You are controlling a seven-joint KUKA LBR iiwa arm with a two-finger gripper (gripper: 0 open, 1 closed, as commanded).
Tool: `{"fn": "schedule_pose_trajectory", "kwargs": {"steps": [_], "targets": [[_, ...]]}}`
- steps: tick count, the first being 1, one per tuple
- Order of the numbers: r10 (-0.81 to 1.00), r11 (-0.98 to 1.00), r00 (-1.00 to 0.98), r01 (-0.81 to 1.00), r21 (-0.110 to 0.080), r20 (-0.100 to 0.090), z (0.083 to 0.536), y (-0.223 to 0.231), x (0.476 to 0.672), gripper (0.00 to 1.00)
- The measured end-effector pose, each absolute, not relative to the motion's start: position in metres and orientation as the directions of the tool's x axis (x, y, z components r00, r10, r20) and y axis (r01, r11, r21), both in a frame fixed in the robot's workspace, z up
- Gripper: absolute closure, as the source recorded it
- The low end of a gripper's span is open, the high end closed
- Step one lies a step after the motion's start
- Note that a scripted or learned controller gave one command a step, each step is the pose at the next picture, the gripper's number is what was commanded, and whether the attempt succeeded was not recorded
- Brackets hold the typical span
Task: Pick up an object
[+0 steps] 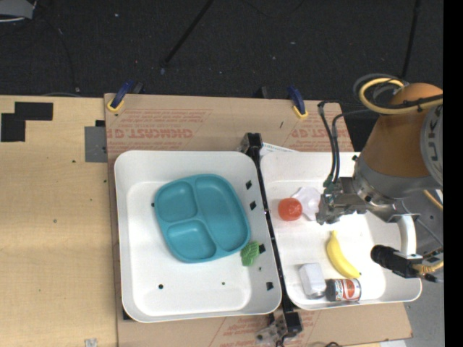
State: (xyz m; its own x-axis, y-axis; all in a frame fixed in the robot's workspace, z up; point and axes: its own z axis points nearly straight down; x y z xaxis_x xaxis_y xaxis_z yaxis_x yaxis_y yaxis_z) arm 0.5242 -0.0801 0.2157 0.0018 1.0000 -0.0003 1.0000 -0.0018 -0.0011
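Cardboard-lined bench, two white bins: the gripper (327, 212) hovers in the right bin (405, 292), finger state impossible to tell. A red ball (290, 209) sits just beside it, a banana (340, 256) just beneath; centring over one before descending looks wise.

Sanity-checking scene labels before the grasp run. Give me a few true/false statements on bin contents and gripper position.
1. The teal divided plate lies in the left bin. True.
2. The banana lies in the left bin. False: it is in the right bin.
3. The gripper is above the right bin. True.
4. The red ball sits on the plate. False: it is in the right bin, left of the gripper.
5. The small green object lies by the plate's lower right edge. True.
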Motion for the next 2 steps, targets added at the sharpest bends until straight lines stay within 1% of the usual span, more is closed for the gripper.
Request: {"fn": "schedule_pose_trajectory", "kwargs": {"steps": [1,2], "targets": [[1.000,0.006,-0.006,1.000,0.003,0.002,0.2586,-0.0081,0.5276,1.00],[1.000,0.001,-0.001,1.000,-0.001,0.000,0.2669,-0.0111,0.5271,1.00]]}}
